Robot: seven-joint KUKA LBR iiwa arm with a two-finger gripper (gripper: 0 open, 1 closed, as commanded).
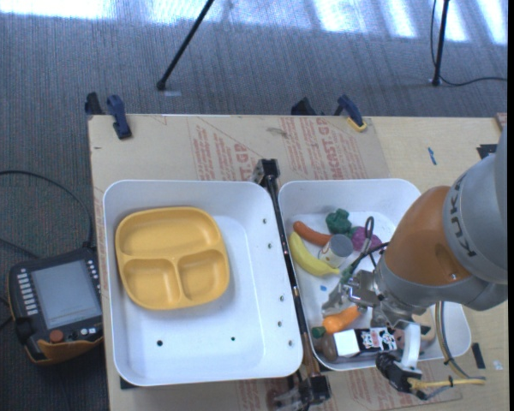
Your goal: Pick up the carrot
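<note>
The carrot, a short orange plastic toy with a tapered end, lay in the right-hand shallow white bin, toward its near side, tilted with one end up to the right. The arm's two-finger hand sat just above and beside it, close enough that its metal parts overlapped the carrot's upper end; from where I stood I could not tell how far the hand was open, or whether it had hold of anything. Just below the carrot lay a small white box with dark print. Farther back in the same bin a yellow toy banana curved along the left side, with a second orange, carrot-like piece touching its upper end, a dark green leafy toy beyond that, and a grey cup-shaped object beside something purple. The bulky grey arm with its orange band covered the bin's right half. In the left-hand white bin rested a yellow three-compartment plate. Both bins stood on the brown board tabletop, and a black tablet-like controller lay on the carpet to the left.
</note>
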